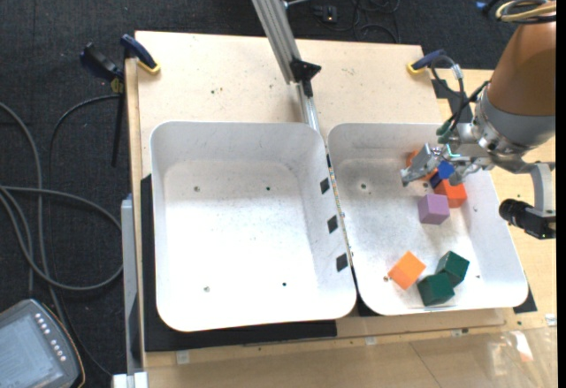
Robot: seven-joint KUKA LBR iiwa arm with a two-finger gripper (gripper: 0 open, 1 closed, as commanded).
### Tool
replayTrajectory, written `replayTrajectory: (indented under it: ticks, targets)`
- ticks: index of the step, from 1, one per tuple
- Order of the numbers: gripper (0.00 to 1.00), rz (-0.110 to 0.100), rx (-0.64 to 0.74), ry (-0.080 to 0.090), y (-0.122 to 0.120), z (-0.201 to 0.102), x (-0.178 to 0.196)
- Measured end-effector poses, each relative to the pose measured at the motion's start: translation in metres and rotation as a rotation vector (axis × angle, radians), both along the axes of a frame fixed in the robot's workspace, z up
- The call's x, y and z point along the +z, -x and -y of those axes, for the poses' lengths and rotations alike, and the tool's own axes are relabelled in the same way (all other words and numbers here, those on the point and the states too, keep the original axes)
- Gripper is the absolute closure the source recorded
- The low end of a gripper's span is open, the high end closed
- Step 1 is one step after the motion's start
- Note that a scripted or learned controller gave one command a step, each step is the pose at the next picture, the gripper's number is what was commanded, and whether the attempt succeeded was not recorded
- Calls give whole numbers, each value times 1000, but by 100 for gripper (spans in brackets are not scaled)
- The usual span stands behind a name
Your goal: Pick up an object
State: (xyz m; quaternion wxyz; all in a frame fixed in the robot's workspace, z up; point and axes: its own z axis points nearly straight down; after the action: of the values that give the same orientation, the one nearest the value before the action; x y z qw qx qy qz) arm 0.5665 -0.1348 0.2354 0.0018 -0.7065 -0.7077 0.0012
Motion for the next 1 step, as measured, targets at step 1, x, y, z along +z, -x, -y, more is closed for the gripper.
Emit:
replayTrajectory:
  ticks: [1]
  targets:
    - [0, 4, -2, 1, -1, 0, 2]
